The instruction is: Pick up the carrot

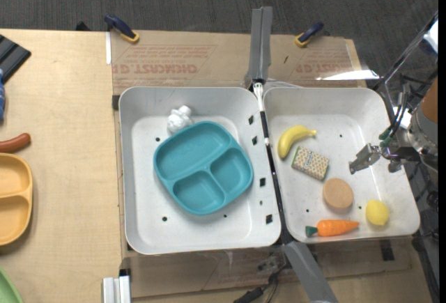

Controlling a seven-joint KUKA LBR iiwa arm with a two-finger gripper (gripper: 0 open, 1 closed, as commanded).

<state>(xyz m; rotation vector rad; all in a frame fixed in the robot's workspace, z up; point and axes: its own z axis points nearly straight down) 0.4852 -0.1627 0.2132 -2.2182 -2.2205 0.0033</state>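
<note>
Camera view looks down at a slant on two white bins set side by side on a tan surface (63, 86), with the arm coming in from the right. Its jaws (376, 159) hang over the right bin (327, 101), near that bin's right wall, and they stand open with nothing between them; one finger (361, 159) points left and the other sits just to its right. The carrot (333, 228) lies flat along the bin's front edge, below and to the left of the jaws and well apart from them, its green end pointing left. A lemon (377, 212) rests almost straight below the jaws, just right of the carrot. A round tan disc (338, 194) sits below-left of the jaws, between them and the carrot. A patterned cracker-like block (310, 163) lies to the left of the jaws at about their level, and a banana (293, 138) is farther left and a little above. Far left of the jaws, the left bin (136, 176) carries a teal divided tray (202, 168) with a crumpled white thing (180, 118) touching its back edge.
</note>
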